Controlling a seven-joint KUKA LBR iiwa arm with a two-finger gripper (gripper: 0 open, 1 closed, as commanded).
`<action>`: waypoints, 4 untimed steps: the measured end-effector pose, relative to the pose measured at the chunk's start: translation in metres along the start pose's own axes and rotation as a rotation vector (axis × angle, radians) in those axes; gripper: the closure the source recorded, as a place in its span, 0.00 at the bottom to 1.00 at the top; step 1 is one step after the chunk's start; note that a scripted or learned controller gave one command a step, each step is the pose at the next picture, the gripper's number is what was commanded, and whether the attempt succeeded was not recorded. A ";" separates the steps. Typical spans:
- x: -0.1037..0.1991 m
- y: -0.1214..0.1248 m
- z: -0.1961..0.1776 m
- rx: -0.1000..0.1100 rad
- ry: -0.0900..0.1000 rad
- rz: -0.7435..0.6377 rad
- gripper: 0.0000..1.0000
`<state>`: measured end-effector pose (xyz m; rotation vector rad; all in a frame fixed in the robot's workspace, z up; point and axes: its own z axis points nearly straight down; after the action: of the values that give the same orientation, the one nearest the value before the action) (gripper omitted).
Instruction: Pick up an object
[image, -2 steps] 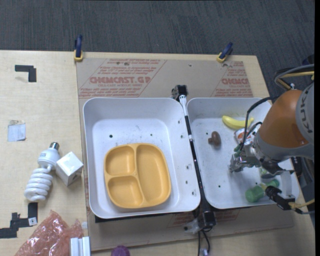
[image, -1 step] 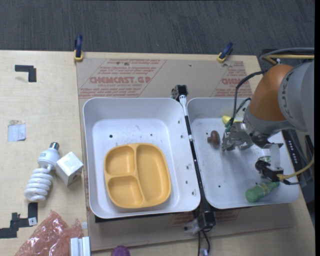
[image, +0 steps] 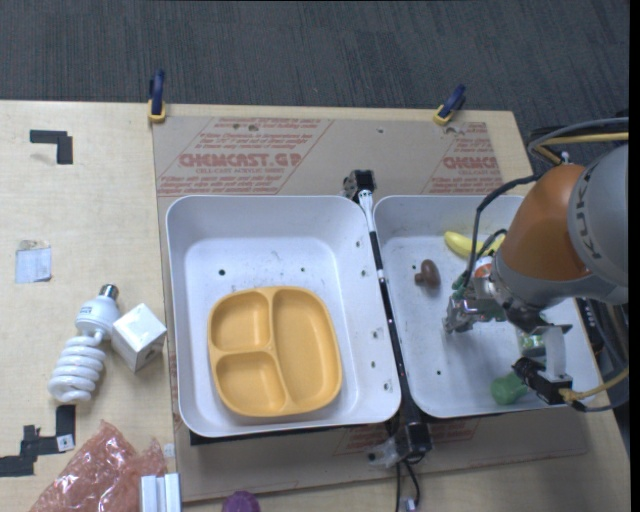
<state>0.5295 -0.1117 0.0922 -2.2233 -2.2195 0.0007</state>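
Floor: dark grey carpet runs along the far edge, behind the bench.
Bench (image: 90, 200): pale wood, topped by a brown cardboard sheet (image: 250, 150) clamped at its far corners, likely so it cannot slide.
Left bin (image: 190, 240): shallow and white, sitting on the sheet; it carries a yellow divided plate (image: 275, 350) lying flat toward its near edge, three compartments facing up.
Right bin (image: 420, 370): touching the left bin along one side; this is where the arm works.
Arm (image: 555, 235): grey with an orange band, reaching in over the right bin's right edge.
Gripper (image: 466, 312): low over the bin's middle, apparently searching for a grasp; I cannot tell how it is set, and nothing visible is in it.
Candidate objects: yellow banana-like piece (image: 462, 242) by the far edge; small brown lump (image: 428, 274) just left of the gripper; green item (image: 508, 389) in the near right corner.
Loose items: spiral light bulb (image: 82, 352) and white cube (image: 139, 336) on the bench's left edge, outside the bins, so probably not targets.
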 end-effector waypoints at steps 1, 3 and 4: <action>0.014 0.050 -0.001 -0.001 0.000 -0.002 0.00; 0.014 0.050 -0.011 -0.002 -0.001 -0.002 0.00; 0.005 -0.007 0.000 0.000 0.000 0.000 0.00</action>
<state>0.5221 -0.1065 0.0923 -2.2234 -2.2191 0.0004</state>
